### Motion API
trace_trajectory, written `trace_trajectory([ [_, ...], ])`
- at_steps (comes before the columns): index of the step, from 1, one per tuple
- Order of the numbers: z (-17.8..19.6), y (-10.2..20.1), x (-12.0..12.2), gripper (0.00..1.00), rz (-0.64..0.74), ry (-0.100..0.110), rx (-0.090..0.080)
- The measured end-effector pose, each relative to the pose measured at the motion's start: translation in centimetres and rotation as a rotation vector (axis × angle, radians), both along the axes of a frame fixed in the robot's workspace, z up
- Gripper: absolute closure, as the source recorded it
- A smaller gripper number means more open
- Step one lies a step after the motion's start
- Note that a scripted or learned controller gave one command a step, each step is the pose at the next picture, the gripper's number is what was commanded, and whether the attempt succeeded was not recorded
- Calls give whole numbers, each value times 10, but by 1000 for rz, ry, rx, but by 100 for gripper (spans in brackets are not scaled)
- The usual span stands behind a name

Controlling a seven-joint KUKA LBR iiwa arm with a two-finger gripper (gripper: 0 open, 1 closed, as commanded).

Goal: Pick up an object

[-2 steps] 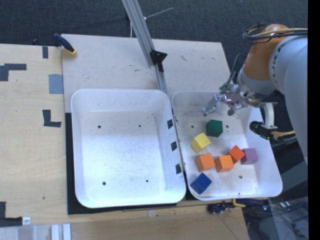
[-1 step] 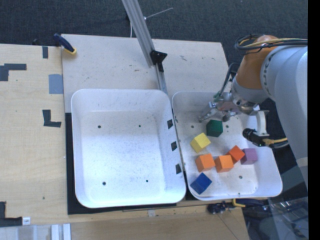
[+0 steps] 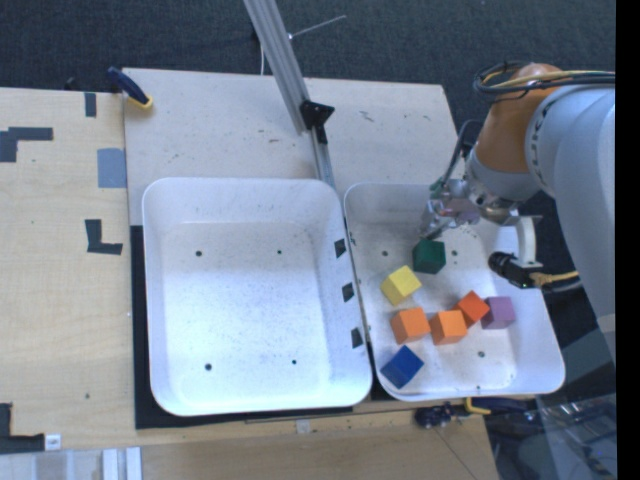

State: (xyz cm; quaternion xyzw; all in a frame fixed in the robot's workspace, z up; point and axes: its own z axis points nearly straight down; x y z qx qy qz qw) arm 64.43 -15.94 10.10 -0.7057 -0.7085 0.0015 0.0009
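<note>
Several small blocks lie in the right white bin [image 3: 530, 368]: a dark green cube [image 3: 429, 257], a yellow cube [image 3: 401, 284], two orange cubes [image 3: 410, 323] [image 3: 449, 326], a red-orange cube [image 3: 473, 307], a purple cube [image 3: 499, 312] and a blue cube [image 3: 402, 365]. My gripper [image 3: 437, 227] hangs at the bin's upper part, just above the green cube, its tips close to the cube's top edge. The wrist hides the fingers' spacing, and I see nothing between them.
The left white bin [image 3: 160, 268] sits beside the right one, a narrow gap between them. A slanted metal bar [image 3: 282, 58] crosses the bench behind the bins. A blue and yellow tool [image 3: 130, 87] lies at the far left. Cables [image 3: 520, 266] trail by the bin's right rim.
</note>
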Motion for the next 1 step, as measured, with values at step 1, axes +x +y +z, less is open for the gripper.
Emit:
trace_trajectory([
  [1,51,7,-7,100,-2,-7,1],
])
